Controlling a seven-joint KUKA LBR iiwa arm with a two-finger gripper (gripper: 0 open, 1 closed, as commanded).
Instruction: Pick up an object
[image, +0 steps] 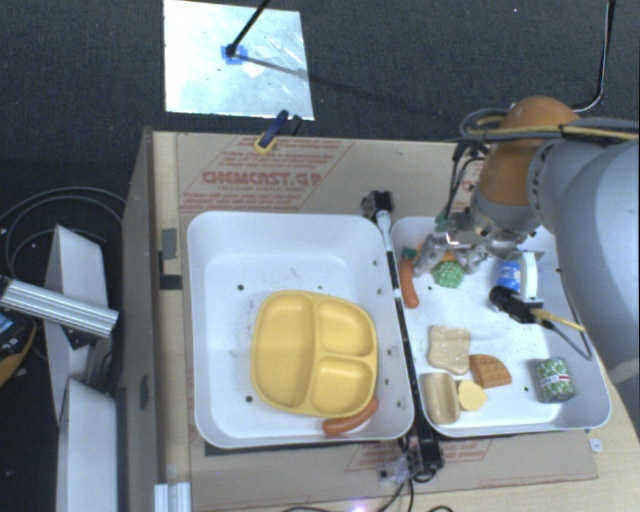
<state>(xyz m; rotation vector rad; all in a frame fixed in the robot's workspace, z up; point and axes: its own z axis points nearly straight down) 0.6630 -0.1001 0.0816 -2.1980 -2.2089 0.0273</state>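
My gripper (447, 256) hangs low over the back left part of the right bin (590, 405). A small green knobbly object (449, 274) lies directly under its tip, touching or nearly touching it. I cannot make out whether the object is between the fingers. An orange carrot-like stick (408, 284) lies just left of it, along the bin's left wall.
The right bin's front holds a toast slice (449, 348), a brown waffle (490, 371), a yellow disc (472, 397), a beige cup (440, 397) and a green can (553, 380). The left bin (215, 260) holds a yellow divided plate (312, 352) with a sausage (350, 419) at its front.
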